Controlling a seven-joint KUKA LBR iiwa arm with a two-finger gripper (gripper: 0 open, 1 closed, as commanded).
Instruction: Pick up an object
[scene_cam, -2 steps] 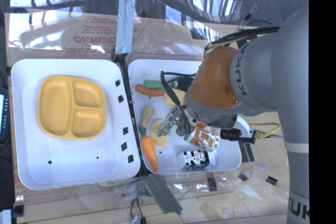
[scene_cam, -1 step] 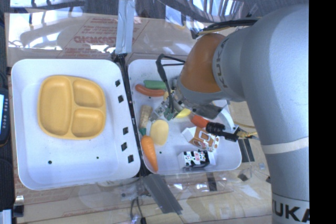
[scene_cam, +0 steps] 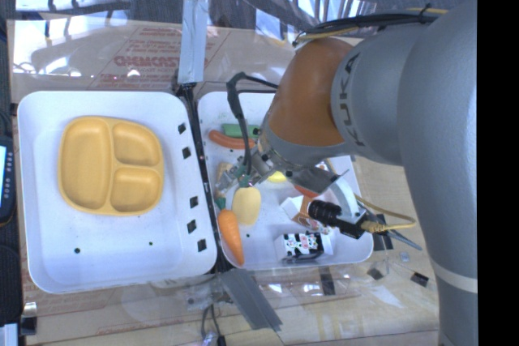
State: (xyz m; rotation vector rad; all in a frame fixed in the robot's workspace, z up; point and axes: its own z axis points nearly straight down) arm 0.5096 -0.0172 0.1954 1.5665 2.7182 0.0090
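In the camera view the grey arm (scene_cam: 405, 85) came in from the right and hung low over the right bin (scene_cam: 350, 252), its orange band covering much of the bin's middle. The claw (scene_cam: 247, 170) was near the bin's left part, among small things that I could not name; its state I cannot tell. Just below it lay a pale yellow object (scene_cam: 247, 205), maybe a toy pear, and beside that an orange carrot (scene_cam: 231, 236) — its long axis ran roughly up and down the picture, close to the bin's left wall. A red-orange sausage-like piece (scene_cam: 227, 139) lay above the claw. I judge the pale object the nearest target, directly under the claw. The left bin (scene_cam: 49, 255) held a yellow divided plate (scene_cam: 112, 164).
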